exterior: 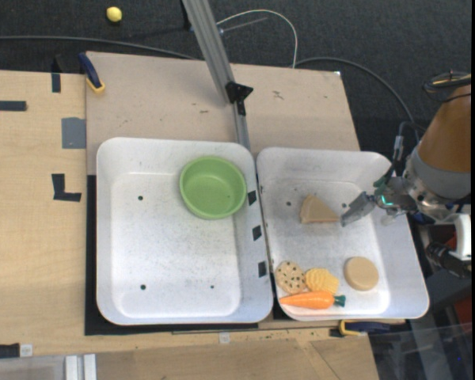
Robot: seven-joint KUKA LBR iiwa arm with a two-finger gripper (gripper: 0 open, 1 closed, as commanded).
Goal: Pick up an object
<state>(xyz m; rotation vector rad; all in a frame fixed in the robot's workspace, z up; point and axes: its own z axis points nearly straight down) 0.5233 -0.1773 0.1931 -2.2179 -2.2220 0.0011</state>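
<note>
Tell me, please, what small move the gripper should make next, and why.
Probably a short move toward the tan wedge and down over it. The gripper sits in the right bin, just beside the wedge, with nothing visibly held. The carrot, cookies and round piece lie farther off, along the near wall.

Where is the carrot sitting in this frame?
The carrot lies in the right bin, along its near edge at the lower left corner, just below the two cookies and left of the round tan piece.
</note>
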